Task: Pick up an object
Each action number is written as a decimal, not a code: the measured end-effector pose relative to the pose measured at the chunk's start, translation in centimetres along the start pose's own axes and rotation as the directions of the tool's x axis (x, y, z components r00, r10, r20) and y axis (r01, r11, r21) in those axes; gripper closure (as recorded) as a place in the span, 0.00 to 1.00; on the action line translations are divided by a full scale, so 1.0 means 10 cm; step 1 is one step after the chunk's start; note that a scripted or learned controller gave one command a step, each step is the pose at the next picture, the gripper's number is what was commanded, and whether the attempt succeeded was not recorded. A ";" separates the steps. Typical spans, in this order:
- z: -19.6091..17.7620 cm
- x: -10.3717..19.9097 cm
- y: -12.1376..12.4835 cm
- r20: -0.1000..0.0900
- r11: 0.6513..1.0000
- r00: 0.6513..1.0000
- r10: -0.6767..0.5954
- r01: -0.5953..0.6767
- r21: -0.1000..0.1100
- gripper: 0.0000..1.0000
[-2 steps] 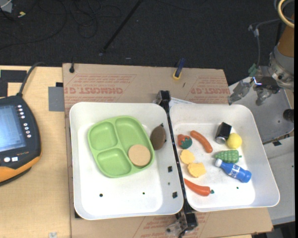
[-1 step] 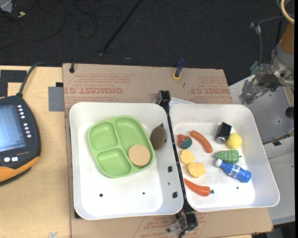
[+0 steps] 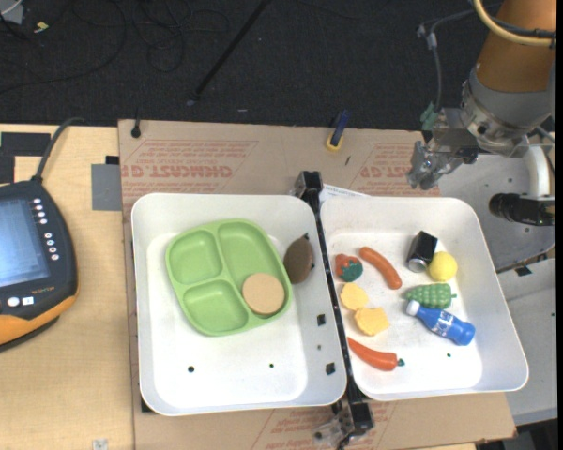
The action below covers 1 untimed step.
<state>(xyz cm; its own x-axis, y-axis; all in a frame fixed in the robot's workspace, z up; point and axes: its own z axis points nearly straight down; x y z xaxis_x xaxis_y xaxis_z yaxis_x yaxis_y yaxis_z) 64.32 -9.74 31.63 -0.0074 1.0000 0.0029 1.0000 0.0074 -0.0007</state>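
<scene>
Jaws: couldn't tell whether they were spread or closed, too small and dark at that angle. My gripper [image 3: 430,169] hung above the bench, just past the far rim of the right bin [image 3: 488,251], nothing visible in it.

Count, big to small:
- 2 white bins side by side, left bin [image 3: 169,364] and right bin, touching along the middle.
- 1 green divided tray [image 3: 206,261] in the left bin, three compartments.
- 1 tan round disc [image 3: 263,293] sat on the tray's near-right corner.
- 1 brown oval piece [image 3: 299,259] leaned at the left bin's right wall, just beside the tray.

Right bin, 9 pickable items:
- 1 blue bottle [image 3: 445,324], lying down, near side.
- 2 sausages: orange sausage [image 3: 381,267] mid-bin, red sausage [image 3: 372,355] near the front wall.
- 1 green bumpy fruit [image 3: 429,295], touching the bottle's cap end.
- 1 black can [image 3: 421,249], tilted, just beside 1 yellow lemon [image 3: 442,267].
- 2 yellow chunks [image 3: 364,309], close together, centre-left.
- 1 red-and-green round piece [image 3: 348,268] near the left wall.

All right-bin items lay well apart from my gripper.
</scene>
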 end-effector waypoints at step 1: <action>0.32 0.65 0.01 0.000 1.000 1.000 0.001 -0.001 0.005 1.00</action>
<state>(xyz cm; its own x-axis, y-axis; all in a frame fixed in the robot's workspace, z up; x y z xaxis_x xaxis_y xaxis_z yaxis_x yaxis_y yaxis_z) 64.35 -3.21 28.41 -0.0062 1.0000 0.0027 1.0000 0.0062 -0.0061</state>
